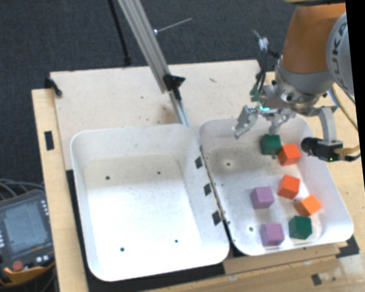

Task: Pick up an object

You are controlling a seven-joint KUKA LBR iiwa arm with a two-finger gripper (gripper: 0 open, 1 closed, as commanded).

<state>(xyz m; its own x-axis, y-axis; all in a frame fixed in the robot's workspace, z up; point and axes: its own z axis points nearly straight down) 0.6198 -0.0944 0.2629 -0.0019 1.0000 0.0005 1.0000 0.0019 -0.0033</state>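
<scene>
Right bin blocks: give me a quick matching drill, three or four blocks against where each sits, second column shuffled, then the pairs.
Column one:
1. green block by the gripper
2. upper purple block
3. lower green block
4. top orange block

Column two:
A. near the bin's front edge, right of a purple block
B. just below the gripper, at the back of the right bin
C. mid-bin, left of an orange block
D. right of the upper green block, touching or nearly so

Pairs: 1-B, 2-C, 3-A, 4-D
</scene>
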